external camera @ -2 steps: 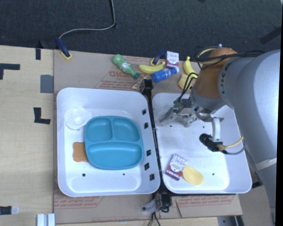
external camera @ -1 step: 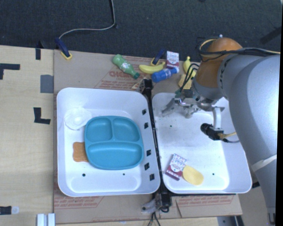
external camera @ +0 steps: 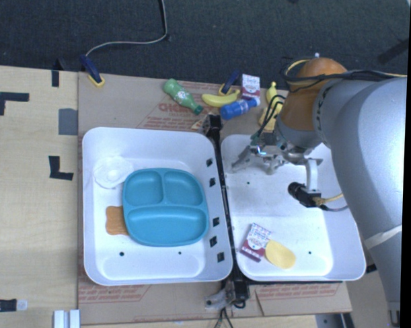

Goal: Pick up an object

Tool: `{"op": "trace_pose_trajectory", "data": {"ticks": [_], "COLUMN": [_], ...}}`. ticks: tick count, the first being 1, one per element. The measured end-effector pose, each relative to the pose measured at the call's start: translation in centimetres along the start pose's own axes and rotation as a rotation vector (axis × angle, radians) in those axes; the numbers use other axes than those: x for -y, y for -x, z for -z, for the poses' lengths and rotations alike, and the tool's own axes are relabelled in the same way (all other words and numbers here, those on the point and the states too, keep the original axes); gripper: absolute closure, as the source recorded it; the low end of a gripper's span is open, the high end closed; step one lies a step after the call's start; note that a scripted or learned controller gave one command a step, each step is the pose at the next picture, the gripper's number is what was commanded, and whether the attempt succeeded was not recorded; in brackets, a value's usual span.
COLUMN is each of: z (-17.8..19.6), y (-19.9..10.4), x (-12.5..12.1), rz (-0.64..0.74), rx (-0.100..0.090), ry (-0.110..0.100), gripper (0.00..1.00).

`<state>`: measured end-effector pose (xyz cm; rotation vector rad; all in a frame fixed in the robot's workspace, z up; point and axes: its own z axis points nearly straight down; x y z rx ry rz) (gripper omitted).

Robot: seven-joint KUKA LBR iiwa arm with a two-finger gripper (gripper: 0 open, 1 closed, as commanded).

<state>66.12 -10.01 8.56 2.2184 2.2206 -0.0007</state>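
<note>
Camera view shows the gripper [external camera: 258, 158] spread wide and empty over the right bin's [external camera: 337, 262] far end, well apart from the small carton [external camera: 255, 242] and yellow piece [external camera: 280, 255] near, so closing here would likely catch nothing

My own grey arm casing [external camera: 368, 132] looks smooth, faintly glossy, with a shiny orange band [external camera: 303, 103]. The two white plastic bins [external camera: 97, 190] below look smooth and matt. At centre left, the blue divided plastic tray [external camera: 165, 207] has a soft sheen. The bins rest on brown corrugated cardboard [external camera: 127, 103]; pale wood-grain bench surface [external camera: 22, 207] lies at far left.
</note>
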Motion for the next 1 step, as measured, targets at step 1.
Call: {"op": "trace_pose_trajectory", "data": {"ticks": [1], "z": [-0.03], "y": [-0.36], "x": [-0.74], "rz": [0.000], "rx": [-0.001], "ry": [0.000], "gripper": [0.00]}}
